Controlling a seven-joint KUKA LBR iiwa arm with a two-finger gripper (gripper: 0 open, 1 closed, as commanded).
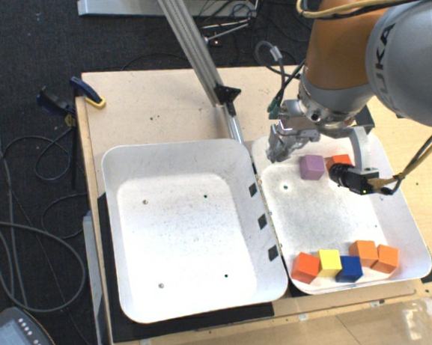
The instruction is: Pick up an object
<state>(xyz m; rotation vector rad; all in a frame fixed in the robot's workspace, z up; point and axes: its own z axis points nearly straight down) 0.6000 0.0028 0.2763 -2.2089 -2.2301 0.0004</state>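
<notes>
Right now, the jaws hang over the far left corner of the right bin [415, 252], at the end of the big grey arm [407, 38]. You cannot tell if the jaws are open or closed, because the wrist hides them from above. Nothing can be seen held in them.

The nearest thing to pick up is the purple block [312, 167]. It sits on the bin floor just beside the jaws, a little to the right in the picture and a little toward the front of the tabletop [157, 98]. It looks about as wide as it is long, so no side seems better to grab.

A small orange block [340, 161] sits close behind the purple one, on its right. It could get bumped if you come in from that side. A black part of the arm [352, 177] also hangs near there.

Five more blocks huddle at the front of the same bin: an orange one [307, 267], a yellow one [330, 260], a blue one [350, 268] and two more orange ones [377, 254]. They are well apart from the jaws. The left bin [118, 214] is farther away.
</notes>
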